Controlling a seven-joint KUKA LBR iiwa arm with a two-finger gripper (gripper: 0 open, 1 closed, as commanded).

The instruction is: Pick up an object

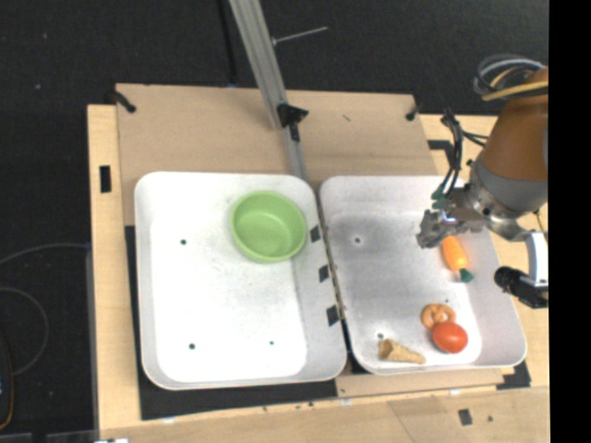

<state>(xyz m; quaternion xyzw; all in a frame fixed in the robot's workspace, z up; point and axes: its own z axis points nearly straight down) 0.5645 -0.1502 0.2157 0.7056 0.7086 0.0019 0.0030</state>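
Whether the jaws are spread or pressed together cannot be told from the camera view, since the gripper [436,229] is seen from above as a dark, blurred mass. It is positioned over the upper right part of the right bin [369,210], at the end of the grey arm [512,169] with its orange band. An orange carrot [455,255] with a green tip is seen just beside the gripper, on its lower right side; contact between them cannot be judged. 3 more objects are grouped near the right bin's lower edge: a red tomato [450,338], a small orange piece [434,316] touching its upper left side, and a tan cone [400,351] lying on its side to the left. In the left bin [175,293], 1 green bowl [269,227] is set upright near the upper right corner. Both bins are laid side by side on a brown board [194,127].
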